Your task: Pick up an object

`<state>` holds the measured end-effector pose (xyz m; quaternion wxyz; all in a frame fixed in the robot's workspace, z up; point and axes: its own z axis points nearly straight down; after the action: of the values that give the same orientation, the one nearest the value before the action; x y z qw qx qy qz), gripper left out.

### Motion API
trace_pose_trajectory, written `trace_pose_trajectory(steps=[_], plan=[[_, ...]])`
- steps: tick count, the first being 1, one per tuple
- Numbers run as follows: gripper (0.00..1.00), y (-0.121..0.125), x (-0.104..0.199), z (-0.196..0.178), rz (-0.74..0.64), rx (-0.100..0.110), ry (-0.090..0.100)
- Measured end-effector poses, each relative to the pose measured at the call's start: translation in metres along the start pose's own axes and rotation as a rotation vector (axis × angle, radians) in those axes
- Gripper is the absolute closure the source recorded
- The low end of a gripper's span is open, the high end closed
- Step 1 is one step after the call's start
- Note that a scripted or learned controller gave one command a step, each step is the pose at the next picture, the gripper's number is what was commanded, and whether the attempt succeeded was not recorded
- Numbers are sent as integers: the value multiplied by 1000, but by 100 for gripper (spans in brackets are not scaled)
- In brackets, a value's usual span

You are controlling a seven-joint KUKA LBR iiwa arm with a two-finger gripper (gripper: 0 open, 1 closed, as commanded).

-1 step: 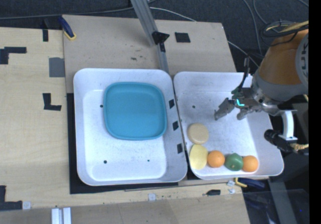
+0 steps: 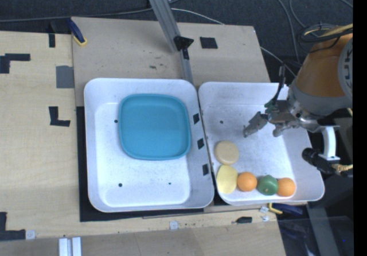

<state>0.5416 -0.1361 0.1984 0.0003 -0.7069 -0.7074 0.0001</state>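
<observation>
- Candidates: you have five small objects in the right bin (image 2: 298,151), clustered at its near edge: a beige round piece (image 2: 226,152), a yellow lemon-shaped piece (image 2: 226,179) touching it below, then an orange ball (image 2: 246,182), a green piece (image 2: 266,185) and a second orange piece (image 2: 285,187) in a row.
- Gripper (image 2: 265,128): it sits over the bin's bare middle, fingers spread apart with nothing between them, near the beige piece but apart from it.
- Progress: my judgement is that no grasp is made; descent, closing and lift remain.
- Left bin (image 2: 94,134): it holds a blue plate (image 2: 153,126), untouched.
</observation>
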Motion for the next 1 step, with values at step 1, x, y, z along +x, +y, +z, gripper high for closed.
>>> trace_pose_trajectory(steps=[1], plan=[[0, -8, 1, 61, 1, 6, 1]])
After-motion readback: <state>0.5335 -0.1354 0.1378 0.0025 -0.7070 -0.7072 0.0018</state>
